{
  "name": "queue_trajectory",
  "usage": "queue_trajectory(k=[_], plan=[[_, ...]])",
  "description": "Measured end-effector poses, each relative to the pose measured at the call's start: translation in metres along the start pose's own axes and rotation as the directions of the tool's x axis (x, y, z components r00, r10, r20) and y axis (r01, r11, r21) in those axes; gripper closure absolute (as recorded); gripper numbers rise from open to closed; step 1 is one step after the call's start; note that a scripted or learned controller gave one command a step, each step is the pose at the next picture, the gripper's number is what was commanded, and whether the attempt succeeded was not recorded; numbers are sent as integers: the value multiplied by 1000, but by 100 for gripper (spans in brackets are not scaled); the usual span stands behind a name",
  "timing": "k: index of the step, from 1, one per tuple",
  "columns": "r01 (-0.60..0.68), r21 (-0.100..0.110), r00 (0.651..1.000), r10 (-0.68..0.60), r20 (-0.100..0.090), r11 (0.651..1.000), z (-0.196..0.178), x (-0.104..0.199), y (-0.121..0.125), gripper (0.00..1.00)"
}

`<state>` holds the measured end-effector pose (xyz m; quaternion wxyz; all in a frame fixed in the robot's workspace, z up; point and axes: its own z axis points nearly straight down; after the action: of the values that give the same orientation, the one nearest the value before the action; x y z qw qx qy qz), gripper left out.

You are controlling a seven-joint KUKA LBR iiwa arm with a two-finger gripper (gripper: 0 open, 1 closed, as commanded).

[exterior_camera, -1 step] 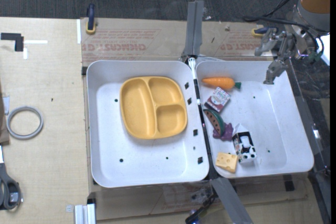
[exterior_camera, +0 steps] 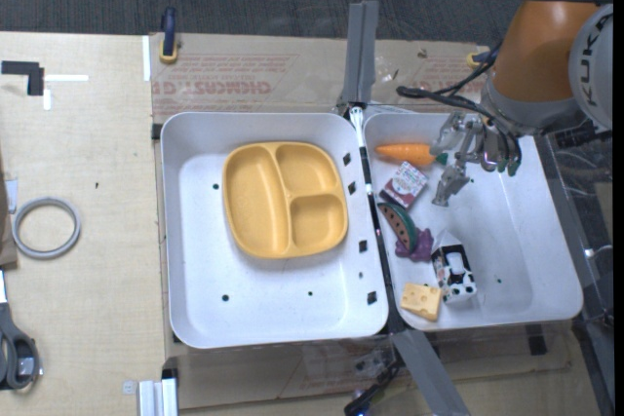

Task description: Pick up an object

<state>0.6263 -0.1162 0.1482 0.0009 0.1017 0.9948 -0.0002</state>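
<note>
My gripper [exterior_camera: 452,182] hangs over the back of the right bin [exterior_camera: 531,253], with its fingers open and nothing between them. An orange carrot [exterior_camera: 405,152] lies just to its left by the bin's back wall. A small pink and white packet [exterior_camera: 407,181] sits below the carrot, close to the fingertips. Nearer the front lie a purple and green toy [exterior_camera: 409,232], a black and white toy cow [exterior_camera: 454,272] and a yellow cheese wedge [exterior_camera: 421,301].
A yellow divided plate [exterior_camera: 286,200] rests in the left bin [exterior_camera: 185,248]. A grey bar [exterior_camera: 361,54] runs between the bins at the back. On the bench to the left are a tape roll [exterior_camera: 44,227] and scissors [exterior_camera: 16,358].
</note>
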Motion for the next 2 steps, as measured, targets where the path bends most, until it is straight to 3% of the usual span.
queue_trajectory(k=[1,2], plan=[[-362,1,932,362,1,932,56,-28,-15,0],[-553,2,833,553,0,833,56,-4,24,0]])
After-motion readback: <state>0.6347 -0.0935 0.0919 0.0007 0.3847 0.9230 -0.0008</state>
